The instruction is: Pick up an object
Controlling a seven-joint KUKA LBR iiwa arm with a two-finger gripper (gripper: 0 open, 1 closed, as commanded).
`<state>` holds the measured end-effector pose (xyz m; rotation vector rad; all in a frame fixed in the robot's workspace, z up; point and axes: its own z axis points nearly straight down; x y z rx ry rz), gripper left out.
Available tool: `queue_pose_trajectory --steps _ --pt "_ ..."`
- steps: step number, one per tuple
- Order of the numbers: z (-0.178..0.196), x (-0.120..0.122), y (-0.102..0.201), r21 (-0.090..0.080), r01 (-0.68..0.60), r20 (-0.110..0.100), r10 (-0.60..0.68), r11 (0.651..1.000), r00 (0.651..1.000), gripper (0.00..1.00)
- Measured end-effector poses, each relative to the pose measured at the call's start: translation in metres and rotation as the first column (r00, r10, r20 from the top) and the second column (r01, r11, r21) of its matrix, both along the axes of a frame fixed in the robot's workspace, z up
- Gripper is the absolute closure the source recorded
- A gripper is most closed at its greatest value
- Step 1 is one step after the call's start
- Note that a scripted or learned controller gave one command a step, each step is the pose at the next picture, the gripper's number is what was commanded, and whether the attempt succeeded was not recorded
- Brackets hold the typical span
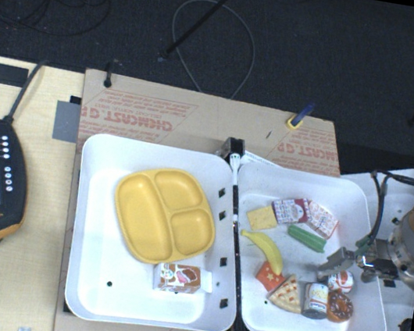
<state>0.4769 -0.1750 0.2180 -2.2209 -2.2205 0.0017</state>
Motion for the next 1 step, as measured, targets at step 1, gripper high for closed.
queue_pose_trajectory --steps 1 --pt "-0.1107 0.0257 -0.0049 0.001 0.002 0.001 -0.002 1.000 1.000 0.00"
